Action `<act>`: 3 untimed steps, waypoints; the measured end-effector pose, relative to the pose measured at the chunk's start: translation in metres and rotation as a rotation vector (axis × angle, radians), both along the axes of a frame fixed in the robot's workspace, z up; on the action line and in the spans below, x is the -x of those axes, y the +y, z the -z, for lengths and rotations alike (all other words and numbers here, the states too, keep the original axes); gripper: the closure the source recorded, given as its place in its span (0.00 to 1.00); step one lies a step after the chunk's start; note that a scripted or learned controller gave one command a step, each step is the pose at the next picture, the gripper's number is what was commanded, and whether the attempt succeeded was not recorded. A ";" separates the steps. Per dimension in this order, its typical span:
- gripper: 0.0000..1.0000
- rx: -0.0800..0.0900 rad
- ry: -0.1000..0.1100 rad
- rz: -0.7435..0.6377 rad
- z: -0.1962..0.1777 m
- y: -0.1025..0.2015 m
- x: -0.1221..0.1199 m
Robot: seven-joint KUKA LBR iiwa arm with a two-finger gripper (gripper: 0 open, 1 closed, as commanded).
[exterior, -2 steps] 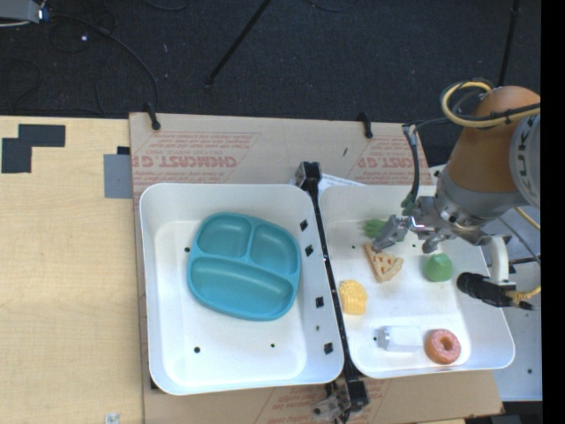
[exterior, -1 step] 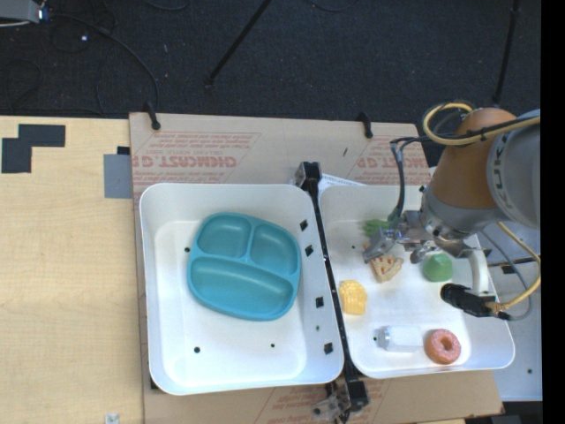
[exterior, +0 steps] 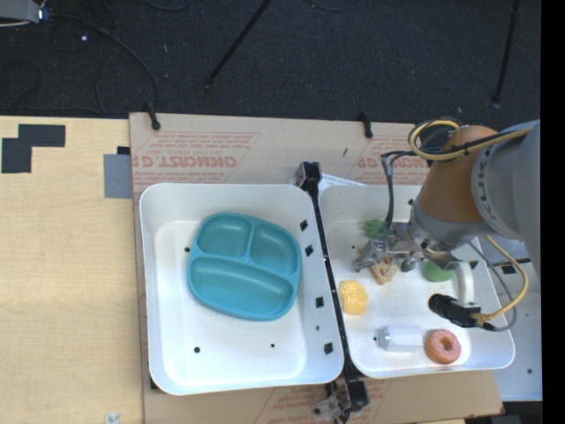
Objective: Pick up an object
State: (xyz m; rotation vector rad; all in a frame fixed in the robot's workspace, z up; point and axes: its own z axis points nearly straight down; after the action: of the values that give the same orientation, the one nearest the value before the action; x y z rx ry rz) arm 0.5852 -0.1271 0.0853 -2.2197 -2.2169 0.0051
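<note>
My gripper [exterior: 378, 256] is low in the right bin [exterior: 494, 356], near its far left part. A small tan object [exterior: 382, 274] lies right under its tip, touching or very close to it. A green piece [exterior: 377, 228] sits just behind the gripper, and another green thing [exterior: 435, 271] lies to its right, partly hidden by the wrist. A yellow corn cob [exterior: 353, 297] rests in front of the gripper by the divider. A pink frosted donut [exterior: 443, 346] and a clear plastic cup on its side [exterior: 397, 338] lie near the bin's front edge.
The left bin [exterior: 168, 343] holds a teal divided plate [exterior: 244, 265]. A black divider rail [exterior: 325, 281] runs between the two bins. A white stick-like item [exterior: 464, 283] lies at the right of the right bin. Bare wooden bench extends to the left.
</note>
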 end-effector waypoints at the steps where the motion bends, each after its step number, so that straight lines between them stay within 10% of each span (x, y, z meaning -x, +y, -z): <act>1: 1.00 0.000 0.001 0.002 -0.011 -0.001 0.000; 3: 1.00 0.001 -0.007 -0.002 -0.118 -0.008 0.006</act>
State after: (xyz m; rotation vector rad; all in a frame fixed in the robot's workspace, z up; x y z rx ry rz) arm 0.5794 -0.1352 0.2033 -2.2216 -2.2233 -0.0018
